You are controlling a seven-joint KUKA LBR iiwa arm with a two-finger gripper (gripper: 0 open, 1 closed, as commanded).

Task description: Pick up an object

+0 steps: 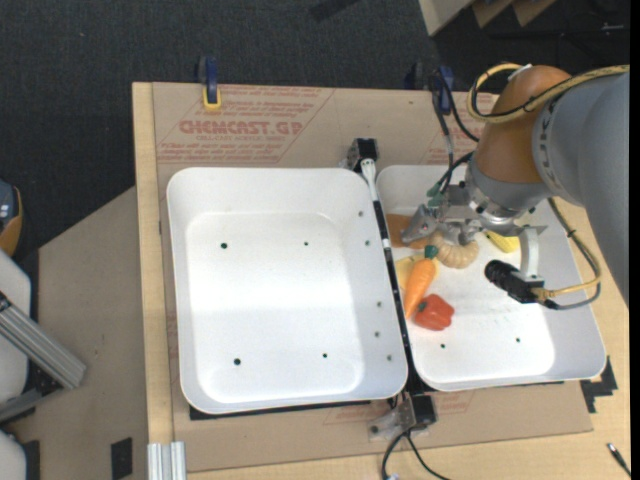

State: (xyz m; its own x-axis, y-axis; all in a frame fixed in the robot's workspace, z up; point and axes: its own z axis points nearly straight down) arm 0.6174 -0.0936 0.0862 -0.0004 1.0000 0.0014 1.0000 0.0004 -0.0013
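My gripper [447, 230] hangs low over the far part of the right bin [520, 358], and I cannot tell how it stands or whether it has hold of anything; a pale round object [459, 256] sits just beneath it; a toy carrot [420, 284] lies beside that, its tip touching a red pepper [433, 313]; a yellow piece [503, 242] peeks out under my wrist; the left bin [200, 298] adjoins on the tabletop [160, 128].

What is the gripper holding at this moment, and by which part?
It cannot be told. The gripper is low in the right bin, above a beige object and near the carrot, but the wrist hides its tips.
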